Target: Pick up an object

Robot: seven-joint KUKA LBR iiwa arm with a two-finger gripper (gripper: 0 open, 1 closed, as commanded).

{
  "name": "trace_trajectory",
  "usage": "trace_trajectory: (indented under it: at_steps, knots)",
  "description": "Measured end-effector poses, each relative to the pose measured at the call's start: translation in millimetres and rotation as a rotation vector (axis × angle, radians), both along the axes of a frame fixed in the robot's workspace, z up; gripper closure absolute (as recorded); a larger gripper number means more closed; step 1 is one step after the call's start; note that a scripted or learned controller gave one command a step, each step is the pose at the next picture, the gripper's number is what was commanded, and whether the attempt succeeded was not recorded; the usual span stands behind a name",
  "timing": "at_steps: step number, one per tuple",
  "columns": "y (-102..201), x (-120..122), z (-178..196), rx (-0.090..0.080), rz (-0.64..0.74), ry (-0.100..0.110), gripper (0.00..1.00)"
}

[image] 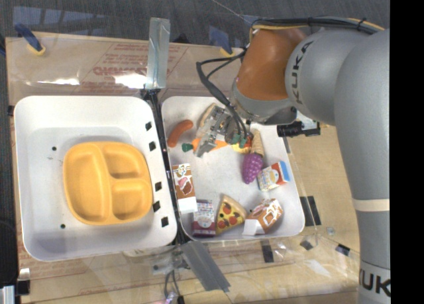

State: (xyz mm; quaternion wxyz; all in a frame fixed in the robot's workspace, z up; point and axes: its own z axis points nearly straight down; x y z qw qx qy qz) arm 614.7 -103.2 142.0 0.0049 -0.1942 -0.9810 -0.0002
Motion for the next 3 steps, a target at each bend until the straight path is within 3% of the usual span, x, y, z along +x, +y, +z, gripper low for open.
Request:
trace_trajectory:
  at_steps: [1, 2, 3]
  knots:
    - [19, 37, 80, -0.003, 0.131, -0.017, 1.00]
    - [-31, 24, 155, -0.005, -0.158, -0.016, 1.00]
    - [-4, -20, 64, -0.003, -0.210, -0.003, 1.00]
